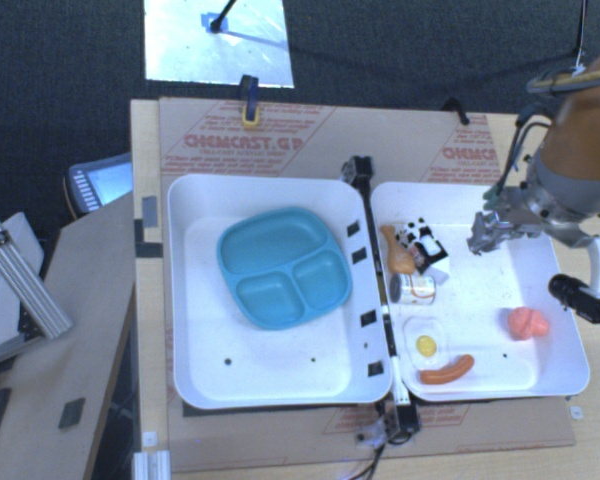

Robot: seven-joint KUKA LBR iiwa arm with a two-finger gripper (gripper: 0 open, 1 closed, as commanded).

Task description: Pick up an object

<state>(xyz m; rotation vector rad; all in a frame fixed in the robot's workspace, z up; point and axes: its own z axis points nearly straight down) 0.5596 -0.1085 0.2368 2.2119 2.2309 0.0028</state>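
We see our gripper [483,236] over the right bin [565,368], whether clenched or released we cannot tell. The nearest object, a black-and-white toy [420,240], lies just to its left.

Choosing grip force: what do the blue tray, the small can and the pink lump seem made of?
Blue tray: likely moulded plastic, one even matte colour with rounded compartments. Small can: probably metal, its end shining silvery. Pink lump: possibly soft rubber or foam, dull and rounded; too small to be sure.
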